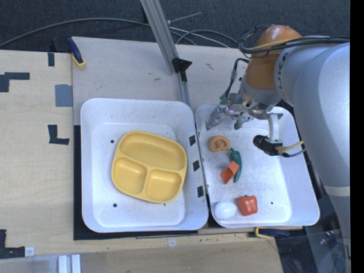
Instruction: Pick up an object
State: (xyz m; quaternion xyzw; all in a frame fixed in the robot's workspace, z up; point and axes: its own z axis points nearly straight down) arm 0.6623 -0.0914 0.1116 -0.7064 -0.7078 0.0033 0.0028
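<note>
Hand (230, 116) (finger state unclear) hovers at right bin (296, 209) far edge above donut (219, 144), could clip rim and miss.

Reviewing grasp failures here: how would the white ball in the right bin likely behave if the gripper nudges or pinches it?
The white ball looks round and smooth, so it would probably roll when nudged. It sits against the right bin corner, which may stop it. Smooth curvature could let it slip from the gripper.

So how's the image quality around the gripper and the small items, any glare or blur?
Camera view: lighting is even, with soft shadows. The gripper looks slightly smeared, its fingers hard to resolve. The carrot, white ball and yellow tray read clearly; the white bins are bright but not blown out.
</note>
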